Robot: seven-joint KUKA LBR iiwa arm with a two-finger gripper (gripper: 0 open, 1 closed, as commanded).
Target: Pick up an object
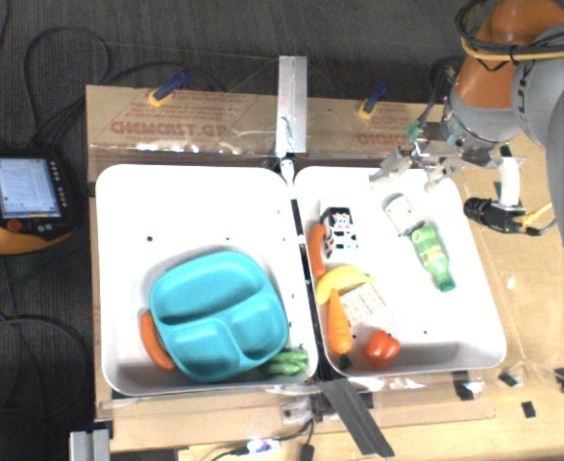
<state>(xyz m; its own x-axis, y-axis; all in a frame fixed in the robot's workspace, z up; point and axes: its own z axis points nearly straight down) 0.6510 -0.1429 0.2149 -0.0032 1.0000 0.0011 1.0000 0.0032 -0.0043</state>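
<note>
Dark grey carpet floor point(118, 8), black cables across it; handheld control pendant point(20, 192) left of wooden bench point(536, 296).

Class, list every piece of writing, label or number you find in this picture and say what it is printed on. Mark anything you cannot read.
Red lettering on the clear sheet behind the bins: too blurred to read with confidence.
Red lettering on the clear sheet's right part: blurred, unreadable.
Screen of the handheld pendant: too small to read.
Label on the white card in the right bin: print too small.
Label on the green bottle: unreadable.
</note>
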